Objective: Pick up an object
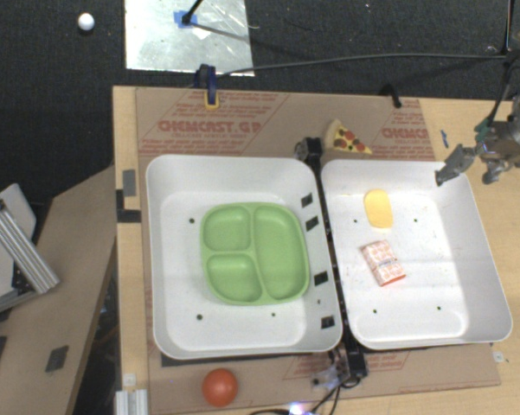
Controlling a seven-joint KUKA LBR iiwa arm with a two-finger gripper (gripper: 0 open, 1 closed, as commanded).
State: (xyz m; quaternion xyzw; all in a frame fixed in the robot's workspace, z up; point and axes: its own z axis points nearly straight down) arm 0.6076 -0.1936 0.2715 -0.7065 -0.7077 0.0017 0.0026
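A yellow oblong piece (378, 207) lies in the right bin (467, 266), toward its back. A small pink-and-white packet (383, 262) lies in front of it, near the bin's middle. My gripper (472, 168) hovers over the right bin's far right corner, apart from both items, with its two fingers spread and nothing between them. A green divided plate (254, 252) rests in the left bin (173, 232).
A toy pizza slice (347, 138) lies on the cardboard behind the bins. An orange ball (220, 386) sits at the front edge. A blue clamp (208, 86) and a shiny sheet (187, 22) are at the back. A metal rail (13, 236) stands left.
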